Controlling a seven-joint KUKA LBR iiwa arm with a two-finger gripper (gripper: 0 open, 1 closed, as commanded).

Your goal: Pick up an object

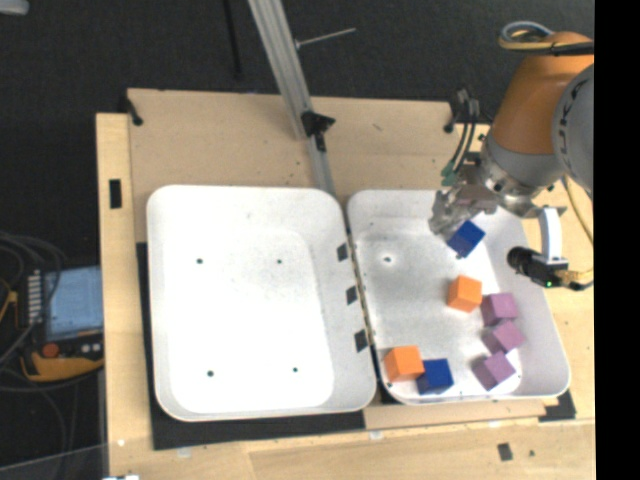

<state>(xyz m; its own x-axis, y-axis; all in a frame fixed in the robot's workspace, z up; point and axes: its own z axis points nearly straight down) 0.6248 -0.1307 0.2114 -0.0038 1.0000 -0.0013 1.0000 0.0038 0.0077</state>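
**Blue block in the gripper above the right bin**

No brand, label or writing could be read anywhere on the bench or the blocks.

The arm (545,108) reached in from the right, its orange band above the grey wrist, and angled down toward the upper part of the right bin (400,288). The gripper (455,223) hung over that bin's far end, and a blue block (466,238) sat tilted between its fingers, so the fingers were closed on it. Whether the block was clear of the bin floor could not be told.

The right bin also held an orange block (463,294) near its middle, with three purple blocks down its right side: one (499,308) just beside the orange block, a second (504,337) below it, and a third (494,370) near the lower right corner. At the lower edge a second orange block (404,362) lay touching another blue block (435,376).

The left bin (250,298) lay alongside, its white floor showing a few small dark dots.
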